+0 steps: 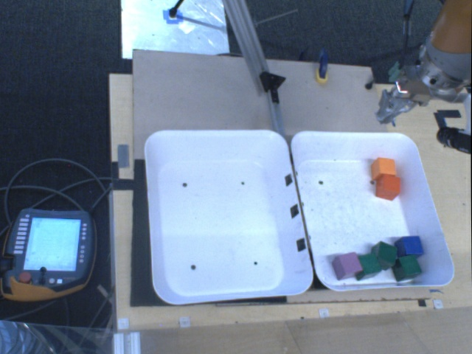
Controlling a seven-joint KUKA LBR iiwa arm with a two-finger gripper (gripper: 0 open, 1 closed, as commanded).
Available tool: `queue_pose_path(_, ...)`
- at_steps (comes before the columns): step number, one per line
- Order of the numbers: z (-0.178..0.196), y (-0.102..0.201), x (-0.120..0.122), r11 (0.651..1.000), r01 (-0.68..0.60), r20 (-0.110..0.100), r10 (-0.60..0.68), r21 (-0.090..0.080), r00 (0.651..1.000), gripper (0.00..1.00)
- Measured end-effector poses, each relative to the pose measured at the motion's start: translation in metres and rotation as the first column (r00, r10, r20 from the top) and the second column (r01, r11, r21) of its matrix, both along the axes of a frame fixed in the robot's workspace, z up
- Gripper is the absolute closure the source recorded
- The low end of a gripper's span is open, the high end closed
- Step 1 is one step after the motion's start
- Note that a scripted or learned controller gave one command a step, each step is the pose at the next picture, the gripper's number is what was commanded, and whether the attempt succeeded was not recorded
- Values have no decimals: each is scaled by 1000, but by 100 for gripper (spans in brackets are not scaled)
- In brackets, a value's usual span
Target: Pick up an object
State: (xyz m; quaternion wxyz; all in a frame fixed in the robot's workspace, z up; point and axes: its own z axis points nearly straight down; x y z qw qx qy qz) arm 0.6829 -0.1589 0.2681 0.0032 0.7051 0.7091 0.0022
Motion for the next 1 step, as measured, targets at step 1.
queue_pose_path(1,-8,63,-4,1000,-5,-6,5,4,1000,100)
